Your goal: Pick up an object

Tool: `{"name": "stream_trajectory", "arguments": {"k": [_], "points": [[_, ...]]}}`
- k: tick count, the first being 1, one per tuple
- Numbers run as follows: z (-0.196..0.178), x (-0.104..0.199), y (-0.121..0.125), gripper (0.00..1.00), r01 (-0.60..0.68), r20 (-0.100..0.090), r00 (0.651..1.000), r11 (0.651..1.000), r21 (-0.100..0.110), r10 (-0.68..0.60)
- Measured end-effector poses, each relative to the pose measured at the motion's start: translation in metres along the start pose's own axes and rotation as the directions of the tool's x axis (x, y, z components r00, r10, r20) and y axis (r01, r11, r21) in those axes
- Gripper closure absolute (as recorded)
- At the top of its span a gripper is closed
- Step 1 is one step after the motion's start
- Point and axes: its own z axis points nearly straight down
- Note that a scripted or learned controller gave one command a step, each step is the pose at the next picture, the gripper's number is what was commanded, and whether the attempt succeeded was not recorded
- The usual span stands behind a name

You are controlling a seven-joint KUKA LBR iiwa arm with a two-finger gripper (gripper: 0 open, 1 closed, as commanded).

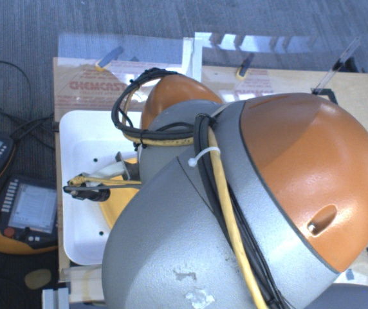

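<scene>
The grey and orange arm [255, 192] fills most of the view and reaches down into the left white bin [74, 237]. My gripper [125, 167] hangs below the wrist over the middle of that bin, largely hidden by the arm's own body. A flat yellow object [121, 206] lies on the bin floor just under and in front of the gripper. Its right part is covered by the arm. Whether the gripper touches it is hidden.
The left bin's near and left walls [65, 172] show; the arm covers nearly all of the right bin. Brown printed cardboard [94, 82] lies behind the bins. A teach pendant [26, 214] and cables lie on the carpet to the left.
</scene>
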Motion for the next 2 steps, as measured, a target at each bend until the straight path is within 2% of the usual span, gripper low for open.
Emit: {"name": "stream_trajectory", "arguments": {"k": [1,2], "points": [[0.022,0.005,0.023,1.00,-0.005,0.000,1.000,1.000,-0.003,0.005],[0.025,0.004,-0.022,1.00,0.011,0.000,1.000,1.000,0.000,-0.011]]}}
